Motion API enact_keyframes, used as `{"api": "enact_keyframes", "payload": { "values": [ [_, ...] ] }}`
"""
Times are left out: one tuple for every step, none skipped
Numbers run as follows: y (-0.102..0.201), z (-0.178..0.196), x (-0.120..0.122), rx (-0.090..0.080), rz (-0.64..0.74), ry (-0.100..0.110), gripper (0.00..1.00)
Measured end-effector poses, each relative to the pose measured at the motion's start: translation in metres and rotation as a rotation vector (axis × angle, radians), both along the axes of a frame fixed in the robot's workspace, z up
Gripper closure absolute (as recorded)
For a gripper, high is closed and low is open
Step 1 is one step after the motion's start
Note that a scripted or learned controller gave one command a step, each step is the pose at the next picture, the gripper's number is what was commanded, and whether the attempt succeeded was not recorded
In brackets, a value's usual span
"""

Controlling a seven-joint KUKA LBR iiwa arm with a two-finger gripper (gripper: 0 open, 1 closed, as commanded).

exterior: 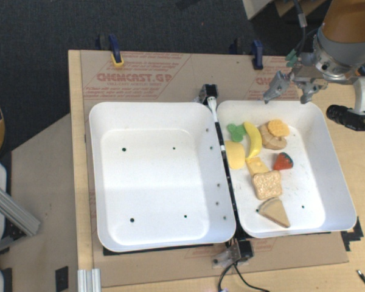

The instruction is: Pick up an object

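Gripper (290,90) open, holding nothing, above far rim of right bin (328,139) w/ banana (253,139).

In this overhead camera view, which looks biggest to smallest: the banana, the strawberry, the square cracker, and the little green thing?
1. Square cracker
2. Banana, thinner but about as long; close call
3. Strawberry and green piece look alike; I cannot rank them.

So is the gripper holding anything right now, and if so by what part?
Nothing is held. The gripper is open above the right bin's far rim, apart from the toy food.
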State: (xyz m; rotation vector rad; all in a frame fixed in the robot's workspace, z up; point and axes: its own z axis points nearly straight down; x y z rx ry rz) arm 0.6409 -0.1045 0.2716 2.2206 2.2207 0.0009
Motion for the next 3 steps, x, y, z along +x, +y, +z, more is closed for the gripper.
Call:
{"api": "enact_keyframes", "payload": {
  "values": [
    [0.012,-0.127,-0.015,0.003,0.000,0.015,0.00],
    [-0.005,-0.187,0.028,-0.001,0.001,-0.005,0.00],
    [-0.006,-0.169,0.030,-0.005,0.002,-0.014,1.00]
  ]
}}
